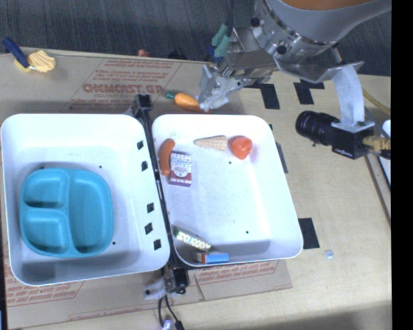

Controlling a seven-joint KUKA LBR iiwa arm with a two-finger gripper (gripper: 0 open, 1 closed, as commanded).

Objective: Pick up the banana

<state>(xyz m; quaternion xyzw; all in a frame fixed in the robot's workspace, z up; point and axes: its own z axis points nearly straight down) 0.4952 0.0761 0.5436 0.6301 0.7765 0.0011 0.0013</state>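
In the camera view, the gripper [215, 93] hangs over the cardboard at the far rim of the right bin [283, 205]. From this angle I cannot tell whether it is spread or pressed together, and nothing shows pinched in it. Just to its left in the view lies a toy carrot [186, 102], close to the tip, though contact cannot be judged.

No clear banana shape shows. The nearest candidate is a pale yellow object [42, 62] well off to the gripper's left, on the cardboard beyond the left bin [7, 184], touching a blue-handled item [14, 49] (it is too small to name with confidence).

Below the gripper, inside the right bin, sit a cone-shaped wedge [212, 142] and a red fruit [241, 146] side by side. Down and to the left of the gripper are a sausage [166, 154] and a small printed packet [181, 168]. Far below it, at the near rim, lie a tube [192, 239] and a blue and red piece [213, 257]. The left bin holds a blue divided plate [65, 210].
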